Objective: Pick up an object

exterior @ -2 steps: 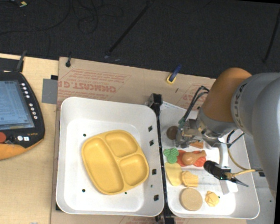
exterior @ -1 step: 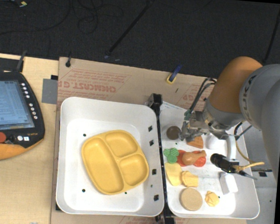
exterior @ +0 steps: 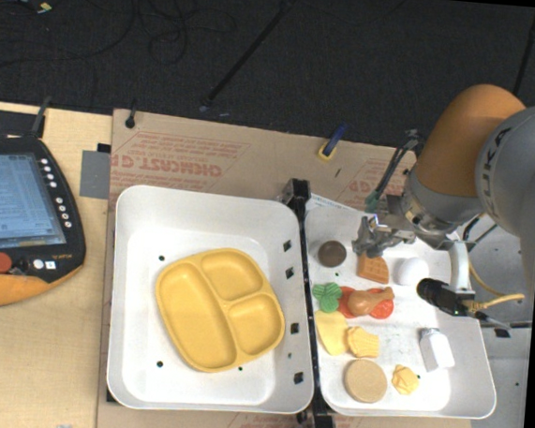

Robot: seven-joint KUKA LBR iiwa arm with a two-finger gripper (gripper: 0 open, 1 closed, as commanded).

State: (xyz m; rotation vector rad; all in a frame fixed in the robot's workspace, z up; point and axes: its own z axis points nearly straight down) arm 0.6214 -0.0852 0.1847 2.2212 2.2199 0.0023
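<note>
**A:** Well, start at the jaws (exterior: 375,244): what are they doing?

**B:** They hang low over the back of the right bin (exterior: 476,393), right above an orange waffle-like piece (exterior: 372,267). Whether they are spread or closed I cannot tell; the tips are dark and blur into the piece below. Nothing is visibly between them, so I would not call it held.

**A:** Why there, do you think?

**B:** My guess is that the waffle piece is the pick target. It lies apart enough from the brown round piece (exterior: 331,253) on one side and the white ball (exterior: 407,269) on the other to leave room for a descent.

**A:** And the rest of the toys?

**B:** Clustered nearer the front: a green and red bunch (exterior: 327,296) touching a drumstick-shaped piece (exterior: 365,303), a yellow wedge (exterior: 332,336), a tan disc (exterior: 365,381), a white block (exterior: 436,350). Crowded, so harder to take cleanly.

**A:** The other bin?

**B:** The left bin (exterior: 142,243) holds a yellow divided plate (exterior: 218,307), lying flat, probably the drop place.

**A:** The arm's pose?

**B:** The arm (exterior: 507,175) comes in from the right, orange band (exterior: 463,133) above, wrist bent steeply down over the table (exterior: 207,160).
</note>
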